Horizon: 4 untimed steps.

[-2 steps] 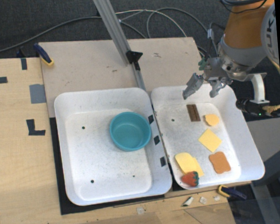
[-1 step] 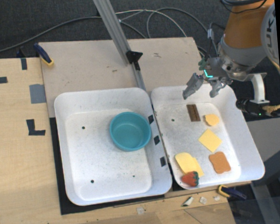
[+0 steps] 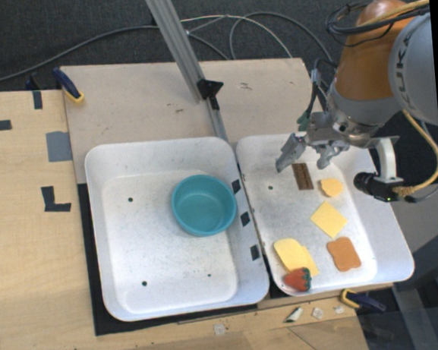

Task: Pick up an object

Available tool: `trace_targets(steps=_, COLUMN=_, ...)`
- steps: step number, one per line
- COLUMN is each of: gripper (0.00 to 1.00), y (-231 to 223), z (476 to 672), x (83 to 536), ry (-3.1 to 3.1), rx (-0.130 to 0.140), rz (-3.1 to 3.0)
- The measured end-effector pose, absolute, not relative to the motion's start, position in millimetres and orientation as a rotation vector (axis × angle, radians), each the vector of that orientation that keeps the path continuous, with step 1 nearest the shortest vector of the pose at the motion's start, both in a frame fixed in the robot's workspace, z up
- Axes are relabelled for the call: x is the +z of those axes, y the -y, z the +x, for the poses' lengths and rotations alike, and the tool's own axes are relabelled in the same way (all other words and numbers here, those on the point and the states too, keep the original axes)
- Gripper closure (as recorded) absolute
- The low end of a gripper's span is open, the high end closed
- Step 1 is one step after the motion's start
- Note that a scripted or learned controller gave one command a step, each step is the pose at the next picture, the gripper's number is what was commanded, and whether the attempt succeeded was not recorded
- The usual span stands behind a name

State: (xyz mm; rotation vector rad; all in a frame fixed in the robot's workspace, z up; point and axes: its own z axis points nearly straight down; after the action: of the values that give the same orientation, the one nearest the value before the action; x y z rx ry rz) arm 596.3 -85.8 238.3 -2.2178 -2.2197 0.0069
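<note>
My gripper (image 3: 309,157) hangs over the far part of the right bin (image 3: 387,270), its two grey fingers (image 3: 287,157) spread apart, with nothing between them. A small brown bar (image 3: 302,176) lies on the bin floor just below and between the fingertips. Close by to the right is a small orange-yellow piece (image 3: 331,188). Nearer the front lie a yellow square slice (image 3: 329,219), an orange-brown slab (image 3: 344,254), a pale yellow piece (image 3: 293,253) and a red strawberry-like toy (image 3: 297,280).
The left bin (image 3: 123,293) holds a teal bowl (image 3: 202,204). A slanted grey metal pole (image 3: 185,51) crosses above the bins' far edge. Cables trail at the back, and a black cable loops off the arm's right side (image 3: 388,186).
</note>
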Motion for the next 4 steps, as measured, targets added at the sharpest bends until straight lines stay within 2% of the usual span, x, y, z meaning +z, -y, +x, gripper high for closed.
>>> trace_targets(steps=1, gripper=0.00, y=86.6, z=587.2, x=190.4, ry=2.220, rx=0.008, rz=-2.217)
trace_targets(steps=2, gripper=0.00, y=89.1, z=588.7, x=145.6, ry=2.220, rx=0.008, rz=-2.217)
trace_targets(steps=3, gripper=1.00, y=88.4, z=589.8, x=158.3, ry=2.223, rx=0.003, rz=-2.217)
trace_targets(steps=4, gripper=1.00, y=82.8, z=599.1, x=207.4, ry=2.226, rx=-0.004, rz=-2.221)
